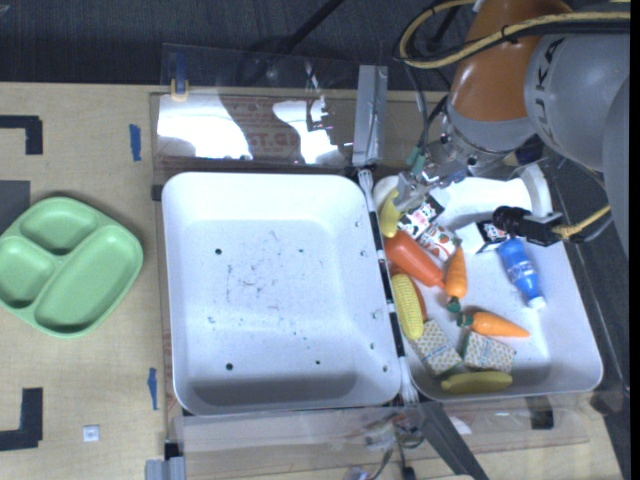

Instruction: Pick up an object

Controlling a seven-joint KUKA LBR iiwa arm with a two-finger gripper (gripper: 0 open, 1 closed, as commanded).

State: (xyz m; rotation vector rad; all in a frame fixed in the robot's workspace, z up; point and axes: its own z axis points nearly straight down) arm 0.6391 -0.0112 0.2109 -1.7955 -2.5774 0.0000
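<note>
Closest to the camera in the right bin [578,320], one yellow-green piece [477,379] lies along the near wall. Just behind it are two patterned blocks [488,351], side by side. Then the veg: three orange carrots [497,324] and one corn cob [407,306], which runs along the left wall. One blue bottle [521,271] lies off to the right, apart from the carrots. Further back there's one little carton [430,218] and one yellow piece [388,216] in the far left corner.

The pincer [415,190] is over that same corner, right by the carton and the yellow piece. Honestly can't tell if it's open, closed or touching anything.

The left bin [270,268] sits beside it, and one green divided plate [65,265] is out on the tabletop [80,148].
</note>
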